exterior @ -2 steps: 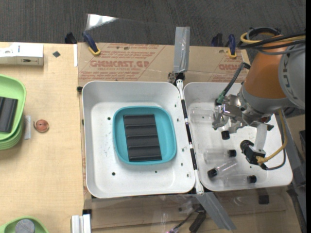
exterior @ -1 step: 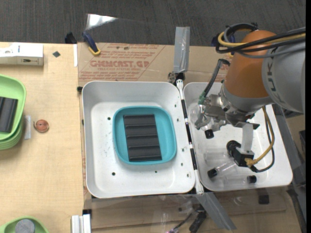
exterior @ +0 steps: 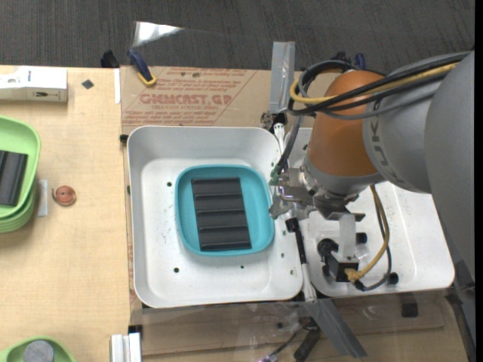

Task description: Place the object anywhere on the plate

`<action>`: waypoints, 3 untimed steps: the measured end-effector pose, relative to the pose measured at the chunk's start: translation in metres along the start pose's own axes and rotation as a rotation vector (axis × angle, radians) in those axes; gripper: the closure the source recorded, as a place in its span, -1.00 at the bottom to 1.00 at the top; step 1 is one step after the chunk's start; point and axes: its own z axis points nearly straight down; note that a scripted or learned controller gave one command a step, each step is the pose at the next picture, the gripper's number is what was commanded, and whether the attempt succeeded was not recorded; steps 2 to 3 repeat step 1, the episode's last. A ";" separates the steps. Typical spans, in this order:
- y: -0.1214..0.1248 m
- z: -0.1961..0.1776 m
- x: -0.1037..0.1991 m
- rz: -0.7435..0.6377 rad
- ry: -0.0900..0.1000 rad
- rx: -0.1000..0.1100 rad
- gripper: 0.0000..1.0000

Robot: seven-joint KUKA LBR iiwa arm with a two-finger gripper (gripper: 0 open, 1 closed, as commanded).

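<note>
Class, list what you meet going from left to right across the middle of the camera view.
First the lime-green plastic tray → small round copper-coloured disc → teal rounded-square plate bearing a black ridged block → grey robot arm with orange band.

1. We see bright, even light from overhead; the white bin (exterior: 151, 277) towards 7 o'clock reads clean and keeps its detail.
2. Shadows are soft and faint, grey along the bin's inner walls.
3. A clear sheet (exterior: 155, 30) at 11 o'clock flashes white glare; the orange band (exterior: 339, 104) at 2 o'clock and the teal plate (exterior: 185, 217) rim carry a mild sheen.
4. The floor (exterior: 226, 13) at 12 o'clock stays dim.
5. Print on the cardboard (exterior: 185, 96) is legible but slightly soft; the grey arm casing (exterior: 438, 127) at 3 o'clock looks blurred.
</note>
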 end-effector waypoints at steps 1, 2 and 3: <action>0.000 0.000 0.000 0.001 0.000 0.000 -1.00; 0.000 0.000 0.000 0.001 0.000 0.000 -1.00; 0.000 0.000 0.000 0.001 0.000 0.000 -1.00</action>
